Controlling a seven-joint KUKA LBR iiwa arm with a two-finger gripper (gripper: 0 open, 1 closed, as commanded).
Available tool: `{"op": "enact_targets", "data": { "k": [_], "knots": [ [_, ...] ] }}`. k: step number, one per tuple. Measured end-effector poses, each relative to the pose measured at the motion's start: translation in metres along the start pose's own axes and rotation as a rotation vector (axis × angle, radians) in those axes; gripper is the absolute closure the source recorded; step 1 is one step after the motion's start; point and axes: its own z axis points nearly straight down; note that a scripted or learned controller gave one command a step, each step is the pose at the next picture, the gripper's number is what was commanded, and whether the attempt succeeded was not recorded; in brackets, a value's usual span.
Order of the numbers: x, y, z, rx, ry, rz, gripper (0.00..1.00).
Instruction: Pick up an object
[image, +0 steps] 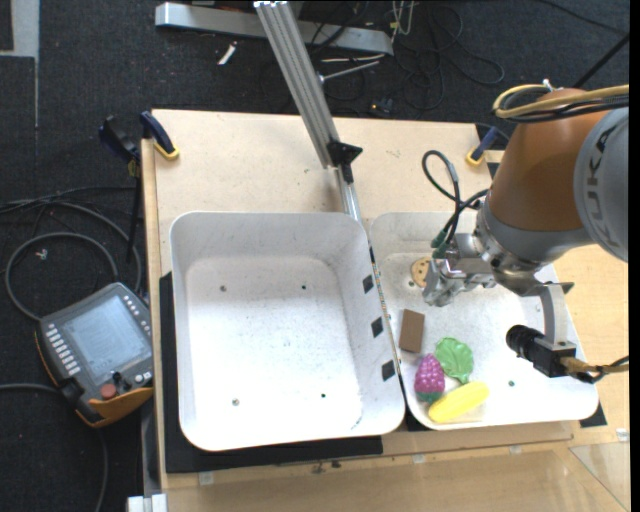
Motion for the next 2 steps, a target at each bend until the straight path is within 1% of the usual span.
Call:
{"op": "enact_targets", "data": {
  "k": [1,2],
  "knots": [
    [0.058,-0.002,0.013,0.003,0.000,0.001,1.00],
    [0.107,0.009,0.027,0.002,-0.001,0.001,1.00]
  ]
}}
